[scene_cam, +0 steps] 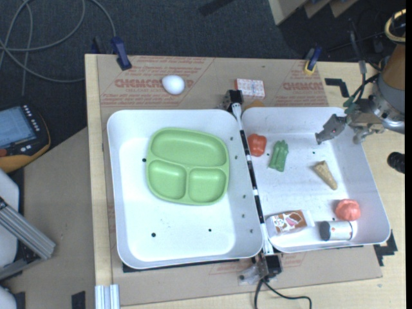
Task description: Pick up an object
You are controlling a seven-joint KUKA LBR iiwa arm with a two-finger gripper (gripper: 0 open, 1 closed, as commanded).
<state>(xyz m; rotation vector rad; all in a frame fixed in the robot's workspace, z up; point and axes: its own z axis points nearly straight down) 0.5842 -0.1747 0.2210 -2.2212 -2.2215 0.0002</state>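
Two white bins (pixel 129 237), one green divided plate (pixel 188 166) at nine o'clock, six small items in the right bin (gripper (pixel 335 129) above—fingers released, grasping nothing)

— What am I looking at on the bench (pixel 193 73)?

— I'm seeing two shallow white bins sitting side by side on its brown board: the left bin (pixel 129 237) at nine o'clock, the right bin (pixel 367 179) at three.

— Anything lying on the board itself?

— A white egg-shaped object (pixel 172 84) is resting at eleven o'clock, and a small checked block (pixel 250 87) is sitting near twelve. Two blue clamps (pixel 120 53) are gripping the far edge.
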